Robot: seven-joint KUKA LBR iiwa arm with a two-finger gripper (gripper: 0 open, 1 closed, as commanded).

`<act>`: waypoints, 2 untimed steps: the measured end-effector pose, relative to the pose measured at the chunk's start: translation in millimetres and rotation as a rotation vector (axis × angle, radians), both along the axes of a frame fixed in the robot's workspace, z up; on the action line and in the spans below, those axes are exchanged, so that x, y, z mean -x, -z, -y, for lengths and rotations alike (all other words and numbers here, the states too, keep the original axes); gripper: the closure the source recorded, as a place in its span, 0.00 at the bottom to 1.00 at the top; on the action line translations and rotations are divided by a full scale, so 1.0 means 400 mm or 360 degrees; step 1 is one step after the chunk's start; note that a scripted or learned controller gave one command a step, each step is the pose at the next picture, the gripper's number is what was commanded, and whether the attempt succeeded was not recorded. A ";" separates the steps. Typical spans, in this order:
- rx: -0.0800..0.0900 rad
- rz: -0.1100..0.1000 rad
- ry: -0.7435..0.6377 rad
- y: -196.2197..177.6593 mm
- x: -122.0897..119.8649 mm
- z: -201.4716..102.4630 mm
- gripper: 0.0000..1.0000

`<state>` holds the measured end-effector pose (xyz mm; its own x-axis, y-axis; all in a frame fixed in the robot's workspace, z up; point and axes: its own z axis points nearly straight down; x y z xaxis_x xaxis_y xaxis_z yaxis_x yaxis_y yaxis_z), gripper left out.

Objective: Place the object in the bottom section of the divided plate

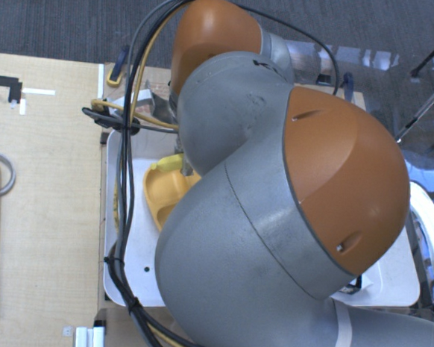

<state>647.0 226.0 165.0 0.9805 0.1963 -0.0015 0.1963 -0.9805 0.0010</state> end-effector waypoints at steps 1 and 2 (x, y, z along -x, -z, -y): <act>0.0001 0.0000 0.0006 -0.051 -0.018 0.003 1.00; 0.0003 -0.0005 0.0018 -0.071 -0.021 0.014 1.00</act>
